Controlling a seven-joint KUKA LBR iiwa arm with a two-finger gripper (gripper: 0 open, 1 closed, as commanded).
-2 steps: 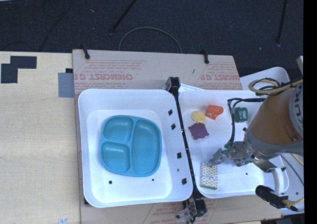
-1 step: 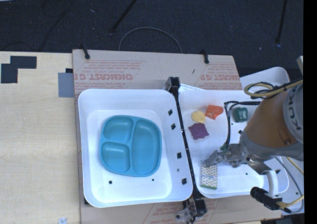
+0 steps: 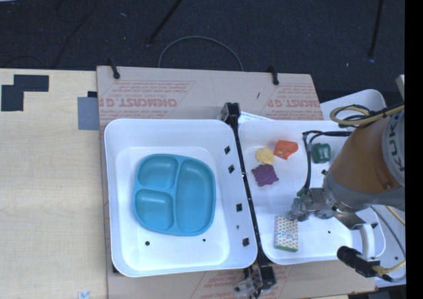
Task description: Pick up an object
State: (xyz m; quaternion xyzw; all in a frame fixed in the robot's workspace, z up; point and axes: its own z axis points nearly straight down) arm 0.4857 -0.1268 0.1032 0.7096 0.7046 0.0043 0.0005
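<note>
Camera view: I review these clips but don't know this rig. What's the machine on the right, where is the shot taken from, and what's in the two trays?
One fixed camera looks down at a slant. The grey and orange machine is a robot arm reaching in from the right; its gripper sits low over the right bin, near a speckled sponge. That bin also has an orange piece, a yellow piece, a purple piece and a small teal item. The left bin holds a blue divided plate. I see nothing held.
</note>
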